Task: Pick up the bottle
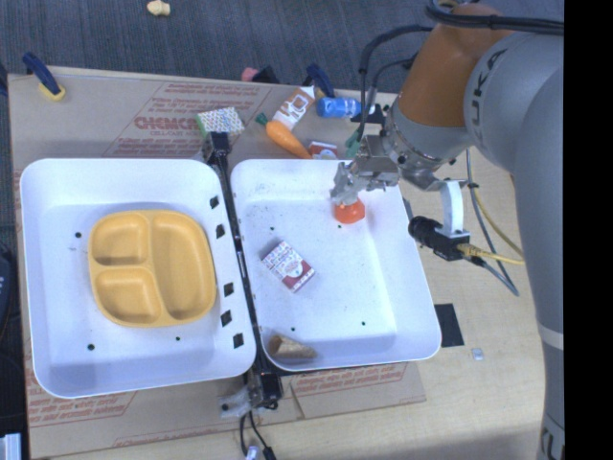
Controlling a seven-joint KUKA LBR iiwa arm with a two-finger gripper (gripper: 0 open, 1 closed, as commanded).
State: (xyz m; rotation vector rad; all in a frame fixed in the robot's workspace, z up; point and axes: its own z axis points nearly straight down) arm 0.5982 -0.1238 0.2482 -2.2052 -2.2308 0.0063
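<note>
Even bright overhead light, soft shadows, mild glare on white bins (316, 348), slightly soft focus

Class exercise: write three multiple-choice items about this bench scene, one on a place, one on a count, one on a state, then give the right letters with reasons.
1. Where is the yellow tray?
A. left bin
B. right bin
C. on the cardboard

2. How many compartments does it have?
A. two
B. three
C. five

3. How is the pincer placed?
A. over the left bin
B. above the orange object in the right bin
C. beside the small carton

Answers: 1 A, it lies within the left bin. 2 B, three hollows show. 3 B, the pincer is directly over it.
</note>
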